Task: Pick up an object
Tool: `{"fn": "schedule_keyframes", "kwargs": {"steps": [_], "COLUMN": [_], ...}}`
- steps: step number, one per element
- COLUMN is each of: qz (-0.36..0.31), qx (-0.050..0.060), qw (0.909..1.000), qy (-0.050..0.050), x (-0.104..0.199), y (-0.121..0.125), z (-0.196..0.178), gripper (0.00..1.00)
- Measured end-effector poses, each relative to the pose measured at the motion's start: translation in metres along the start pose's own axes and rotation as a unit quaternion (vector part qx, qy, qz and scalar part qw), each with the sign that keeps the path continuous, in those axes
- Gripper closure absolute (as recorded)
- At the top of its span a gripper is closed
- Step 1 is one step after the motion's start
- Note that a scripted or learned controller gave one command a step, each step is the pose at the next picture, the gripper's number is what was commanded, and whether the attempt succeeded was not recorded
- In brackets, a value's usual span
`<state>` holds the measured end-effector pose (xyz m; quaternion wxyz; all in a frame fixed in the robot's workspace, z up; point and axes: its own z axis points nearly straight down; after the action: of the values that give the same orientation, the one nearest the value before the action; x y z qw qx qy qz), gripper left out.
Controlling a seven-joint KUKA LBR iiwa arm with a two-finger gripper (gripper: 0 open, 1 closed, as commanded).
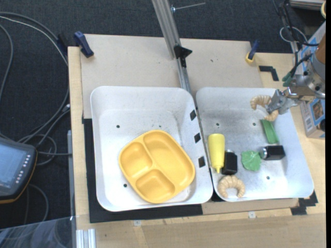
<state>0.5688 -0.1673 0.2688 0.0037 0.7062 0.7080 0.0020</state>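
Observation:
My gripper (275, 106) hangs over the far right corner of the right bin (232, 120). A pale, curved pastry-like piece (258, 102) lies just to its left, touching it or nearly so. A green stick (269, 131) lies right below the gripper. Nearer the front lie a black cylinder (272, 152), a crumpled green piece (251, 160), a yellow bottle (216, 151) with a black block (229, 163) beside it, and a croissant (232, 186). In the left bin (111, 105) sits a yellow divided plate (156, 165).
A metal pole (166, 15) rises from the back of the bench between the bins. Blue clamps (83, 43) hold the board's far corners. A box (312, 117) stands past the right bin's edge, and cables hang at the upper right.

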Motion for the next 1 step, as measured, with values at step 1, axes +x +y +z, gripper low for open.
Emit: {"fn": "schedule_keyframes", "kwargs": {"steps": [1], "qz": [-0.002], "qx": [0.004], "qw": [1.0000], "qy": [0.003], "x": [0.0539], "y": [-0.0028], "z": [-0.0027], "gripper": [1.00]}}
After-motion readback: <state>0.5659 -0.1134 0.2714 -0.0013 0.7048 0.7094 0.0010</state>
